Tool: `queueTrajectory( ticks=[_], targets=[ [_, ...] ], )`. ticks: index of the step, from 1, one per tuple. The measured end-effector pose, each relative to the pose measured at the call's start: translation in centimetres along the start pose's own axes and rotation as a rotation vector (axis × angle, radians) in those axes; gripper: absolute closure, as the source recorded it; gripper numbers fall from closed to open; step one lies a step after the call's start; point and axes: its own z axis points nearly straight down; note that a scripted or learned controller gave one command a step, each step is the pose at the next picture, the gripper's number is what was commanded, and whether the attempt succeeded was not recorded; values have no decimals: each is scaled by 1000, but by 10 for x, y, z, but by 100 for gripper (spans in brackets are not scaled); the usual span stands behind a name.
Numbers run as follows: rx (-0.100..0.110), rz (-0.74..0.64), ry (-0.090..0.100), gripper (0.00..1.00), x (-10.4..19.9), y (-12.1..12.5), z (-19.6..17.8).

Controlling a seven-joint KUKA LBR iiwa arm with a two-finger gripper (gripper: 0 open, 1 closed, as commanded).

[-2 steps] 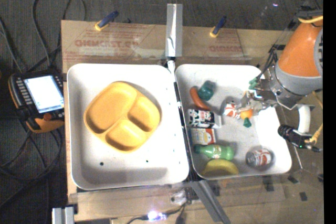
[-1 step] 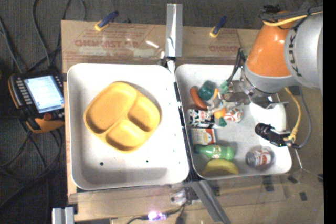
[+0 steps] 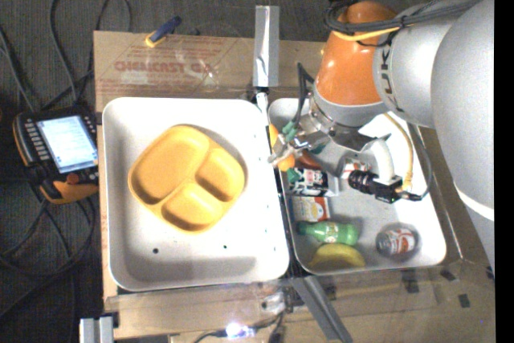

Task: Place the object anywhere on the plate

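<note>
Arm housing fills the right foreground. Yellow plate [image 3: 188, 176] sits in left bin [image 3: 120, 253], nothing on it. End effector [image 3: 291, 142] hovers over right bin [image 3: 438, 245], plate leftward; grip state and held object cannot be told

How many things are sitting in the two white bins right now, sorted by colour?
Yellow: 2, the divided plate in the left bin and a banana-like piece in the right bin.
Green: 1, a bottle.
Red and white: 2, a can and a small carton.
Total: 5 clearly countable; more small items lie under the gripper, too hidden to count.
</note>
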Motion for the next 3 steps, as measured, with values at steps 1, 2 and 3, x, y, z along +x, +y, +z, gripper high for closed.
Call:
queueTrajectory(
  ticks=[1, 2, 3],
  targets=[
    [0, -53, -1, 100, 59, 3, 0],
    [2, -381, 1, 100, 128, 12, 21],
    [1, -381, 1, 0, 128, 12, 21]
  ],
)
